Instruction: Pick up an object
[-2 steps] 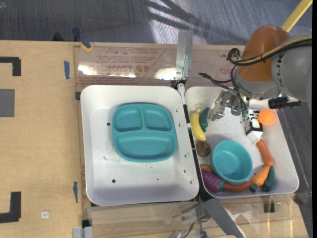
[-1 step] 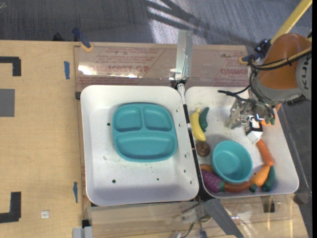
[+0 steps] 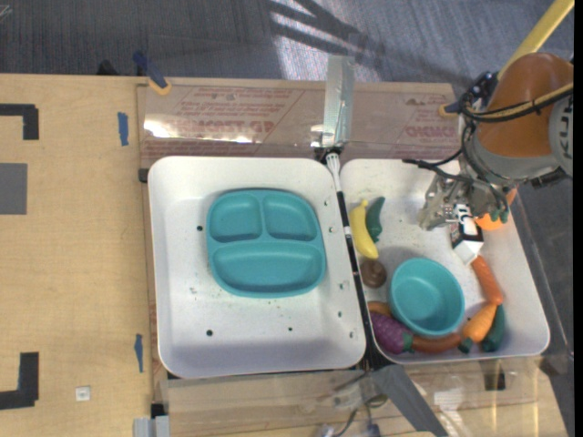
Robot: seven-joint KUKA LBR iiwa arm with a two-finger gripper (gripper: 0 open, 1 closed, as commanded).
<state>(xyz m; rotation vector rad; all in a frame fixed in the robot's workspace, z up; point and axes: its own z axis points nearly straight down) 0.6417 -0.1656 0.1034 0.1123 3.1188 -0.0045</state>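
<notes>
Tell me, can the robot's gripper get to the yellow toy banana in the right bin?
Probably yes. The yellow toy banana lies flat by the right white bin's left wall with nothing on top, and the gripper hangs nearby over bare floor. The wall might crowd the gripper a little.

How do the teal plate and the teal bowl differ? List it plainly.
1. The teal plate lies in the left bin; the teal bowl sits in the right bin.
2. The plate is wider and shallow, split into three compartments; the bowl is smaller, round and deep, with one hollow.
3. The plate lies alone; toy foods crowd the bowl's rim.
Both are the same teal and sit open side up.
</notes>
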